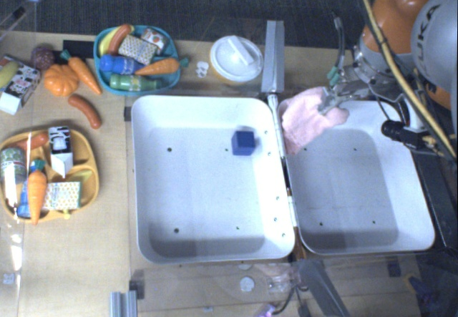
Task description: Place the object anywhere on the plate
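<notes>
Over the right bin's (401,237) back-left corner, the end effector (330,102) pinches a soft, crumpled pink cloth (304,122).

two bins sit side by side on the bench (107,265). in the left bin (207,237) a small block (244,142) lies toward its far right corner. a cloth (306,121) drapes over the far left corner of the right bin (372,230), with the gripper (333,99) at the cloth's far right edge. behind the left bin stand a bowl of toy food (137,59) and, to its right, a lidded container (237,59). a tray of toy food (47,174) rests near the bench's left edge, with loose toy vegetables (71,83) behind it.
</notes>
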{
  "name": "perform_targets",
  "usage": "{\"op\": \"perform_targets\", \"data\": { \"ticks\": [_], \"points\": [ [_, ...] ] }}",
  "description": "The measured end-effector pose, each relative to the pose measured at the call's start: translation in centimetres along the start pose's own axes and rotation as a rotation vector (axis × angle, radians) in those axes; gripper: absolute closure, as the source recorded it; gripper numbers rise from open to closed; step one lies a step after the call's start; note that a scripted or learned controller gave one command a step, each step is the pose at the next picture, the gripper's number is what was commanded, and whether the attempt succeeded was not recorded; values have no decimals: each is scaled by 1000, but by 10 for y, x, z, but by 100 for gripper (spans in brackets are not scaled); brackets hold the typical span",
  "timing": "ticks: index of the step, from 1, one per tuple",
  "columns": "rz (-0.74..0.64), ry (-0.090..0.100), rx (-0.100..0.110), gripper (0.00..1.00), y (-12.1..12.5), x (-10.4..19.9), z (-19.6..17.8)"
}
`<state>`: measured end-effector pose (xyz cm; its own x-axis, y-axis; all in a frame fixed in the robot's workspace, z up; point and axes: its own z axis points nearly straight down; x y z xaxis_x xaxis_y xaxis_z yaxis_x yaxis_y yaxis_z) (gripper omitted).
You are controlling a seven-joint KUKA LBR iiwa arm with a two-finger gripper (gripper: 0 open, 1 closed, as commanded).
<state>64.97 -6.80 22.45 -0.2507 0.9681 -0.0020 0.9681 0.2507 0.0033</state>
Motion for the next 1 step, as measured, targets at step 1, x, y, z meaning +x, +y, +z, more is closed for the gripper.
{"op": "perform_targets", "data": {
  "ticks": [1],
  "points": [
    [-403,1,0,100,-1,50,9]
  ]
}}
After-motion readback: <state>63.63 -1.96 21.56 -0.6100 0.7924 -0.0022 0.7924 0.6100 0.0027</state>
